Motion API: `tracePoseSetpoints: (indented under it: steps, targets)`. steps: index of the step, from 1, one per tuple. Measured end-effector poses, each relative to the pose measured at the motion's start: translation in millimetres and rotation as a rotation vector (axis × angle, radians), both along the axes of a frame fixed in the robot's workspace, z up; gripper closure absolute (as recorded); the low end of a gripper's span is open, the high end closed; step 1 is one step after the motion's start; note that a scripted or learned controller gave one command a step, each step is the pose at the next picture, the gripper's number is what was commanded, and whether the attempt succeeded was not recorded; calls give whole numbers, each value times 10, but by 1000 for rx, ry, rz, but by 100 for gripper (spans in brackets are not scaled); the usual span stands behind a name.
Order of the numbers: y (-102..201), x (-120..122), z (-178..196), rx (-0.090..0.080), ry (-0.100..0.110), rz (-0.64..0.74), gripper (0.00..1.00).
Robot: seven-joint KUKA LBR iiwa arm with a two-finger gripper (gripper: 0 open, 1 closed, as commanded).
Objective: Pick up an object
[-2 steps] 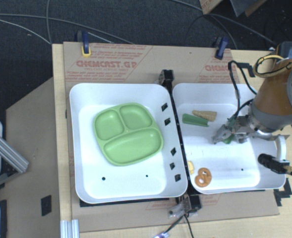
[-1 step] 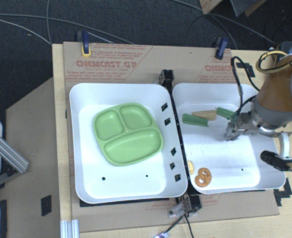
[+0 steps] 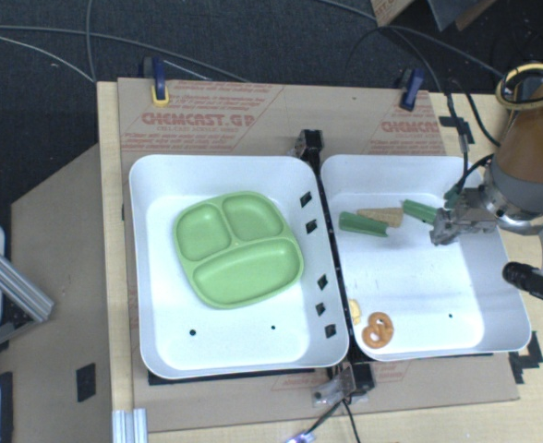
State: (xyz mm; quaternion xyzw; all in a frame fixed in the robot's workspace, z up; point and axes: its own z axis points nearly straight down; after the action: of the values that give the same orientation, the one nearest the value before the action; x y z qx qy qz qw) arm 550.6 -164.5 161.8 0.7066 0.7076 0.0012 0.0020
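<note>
Grey two-finger gripper (image 3: 444, 230) low in right white bin (image 3: 419, 340), 3 o'clock side | finger opening: cannot tell | nearest: green strip (image 3: 417, 210) at its 10 o'clock, beside tan wedge (image 3: 380, 217) | risk: nudging the strip aside, closing on nothing.

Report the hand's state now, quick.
Hand: over the right bin, beside a green piece; open or closed cannot be told.

The grey arm (image 3: 527, 160) is reaching in from the right, its gripper (image 3: 444, 226) hanging low, pointing left.
</note>
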Motion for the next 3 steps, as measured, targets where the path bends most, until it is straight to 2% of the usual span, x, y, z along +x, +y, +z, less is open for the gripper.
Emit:
tracePoseSetpoints:
  steps: [1,2,3]
  targets:
    - [32,-18,449,0,-2,0,100]
    - [32,-7,678,0,0,0,100]
    - [642,207,679,4,2,6,100]
